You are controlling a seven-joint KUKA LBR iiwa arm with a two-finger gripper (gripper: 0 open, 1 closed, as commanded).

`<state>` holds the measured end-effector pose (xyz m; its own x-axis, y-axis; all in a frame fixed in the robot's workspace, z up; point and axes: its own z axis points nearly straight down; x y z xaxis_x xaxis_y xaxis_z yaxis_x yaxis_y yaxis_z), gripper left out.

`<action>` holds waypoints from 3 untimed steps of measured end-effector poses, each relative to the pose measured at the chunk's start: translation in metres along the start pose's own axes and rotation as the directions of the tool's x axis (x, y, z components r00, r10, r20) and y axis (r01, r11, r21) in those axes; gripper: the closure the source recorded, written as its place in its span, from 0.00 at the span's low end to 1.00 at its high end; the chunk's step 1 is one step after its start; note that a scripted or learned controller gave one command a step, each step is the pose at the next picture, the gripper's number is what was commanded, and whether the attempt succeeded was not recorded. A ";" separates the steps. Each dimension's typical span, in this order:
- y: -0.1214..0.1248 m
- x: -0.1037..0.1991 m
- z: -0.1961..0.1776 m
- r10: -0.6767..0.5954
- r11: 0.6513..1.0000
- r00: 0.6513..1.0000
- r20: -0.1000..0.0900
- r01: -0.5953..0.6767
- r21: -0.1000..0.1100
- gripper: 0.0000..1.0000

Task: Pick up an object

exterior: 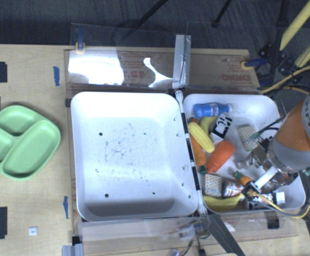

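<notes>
arm [296,137] over the right bin [267,103], wrist cut off at the frame edge; end effector [261,183] low among clutter, its state cannot be told. corn [201,136], carrot [220,156], bottle [211,110] and banana [223,201] crowd the bin's left half. left bin [125,153] beside it.

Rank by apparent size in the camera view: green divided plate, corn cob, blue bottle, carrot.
1. green divided plate, clearly largest.
2. corn cob and carrot: look alike, not ranked.
3. blue bottle, smallest, though only slightly.
</notes>
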<state>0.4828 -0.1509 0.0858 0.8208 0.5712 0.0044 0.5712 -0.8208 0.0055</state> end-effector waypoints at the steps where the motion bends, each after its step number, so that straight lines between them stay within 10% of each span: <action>1: 0.000 0.001 -0.008 -0.004 1.000 1.000 0.002 0.003 0.003 1.00; 2: 0.026 0.058 0.000 0.150 0.989 0.989 0.006 -0.150 0.002 1.00; 3: 0.055 0.036 -0.108 0.186 0.983 0.983 0.010 -0.186 0.008 1.00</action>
<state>0.5433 -0.1752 0.1944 0.9126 0.4089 -0.0049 0.4089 -0.9126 -0.0031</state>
